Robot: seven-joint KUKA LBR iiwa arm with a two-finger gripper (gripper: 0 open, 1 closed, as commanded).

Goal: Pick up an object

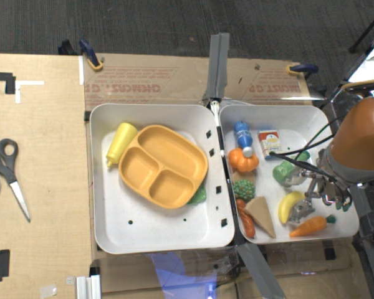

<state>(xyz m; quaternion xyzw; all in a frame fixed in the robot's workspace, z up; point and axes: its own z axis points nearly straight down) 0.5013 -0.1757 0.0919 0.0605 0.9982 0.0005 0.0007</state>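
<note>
1. Along the bottom edge of the frame, just under the two bins, a bluish glare patch [174, 273] lies on the bench; what causes it is hard to make out.
2. The bench [43, 229] is pale wood on the left; a pair of scissors [11, 173] lies at the left edge, partly cut off by the frame.
3. The left bin [112, 229] holds an orange divided plate [162, 166]. A yellow bottle [120, 143] lies against the plate's upper left, and a green thing [198, 196] peeks from under its lower right, mostly hidden.
4. In the right bin [311, 114], lower part: a carrot [308, 225], a banana [288, 205], a brown wedge [260, 214] and a red pepper-like piece [245, 220] lie close together.
5. The hand [305, 207] sits low right in the frame, over the banana and just above the carrot. Cables and metal parts clutter it; I cannot tell how its fingers stand or whether anything is between them.
6. Higher in that bin: a small green spiky thing [243, 187], a little pumpkin [244, 161], a blue bottle [242, 136], a small carton [269, 142], and a green object [285, 170] partly behind the cables.
7. The arm's orange band [358, 136] is cut off at the right edge.
8. Beyond the bins, printed cardboard [143, 83] is clamped at its corners; past it, dark carpeted floor [174, 11].
</note>
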